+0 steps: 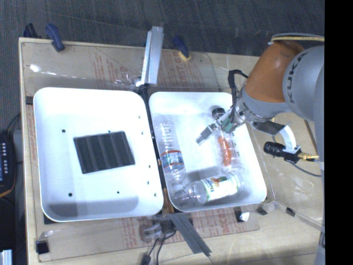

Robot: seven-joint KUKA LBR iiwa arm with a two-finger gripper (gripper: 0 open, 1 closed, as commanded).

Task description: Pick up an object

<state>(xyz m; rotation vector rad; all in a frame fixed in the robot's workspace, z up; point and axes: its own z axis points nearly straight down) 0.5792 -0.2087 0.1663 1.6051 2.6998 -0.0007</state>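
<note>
You are looking down at the bench (66, 242), with two white bins sitting side by side on it. The grey arm (298, 81), wearing its orange band, is reaching in from the right and bending down into the right bin (190, 101). The left bin (49, 120) is lying well away from the claw, on its far left, and a dark ribbed mat (104, 151) is resting flat on its floor.

The claw (216, 127) is hanging over the upper middle of the right bin. One finger is angling down and to the left from it, but you cannot tell whether the fingers are spread or pressed together, and nothing is showing between them.

A clear bottle with a blue label (171, 156) is lying lengthwise to the left of the claw, along the bin's left wall. Another clear bottle with a green and white label (212, 188) is lying below the claw, across the bin's near end. A slim orange object (225, 149) is lying just below the claw, near its right side; whether it is touching the claw you cannot tell
</note>
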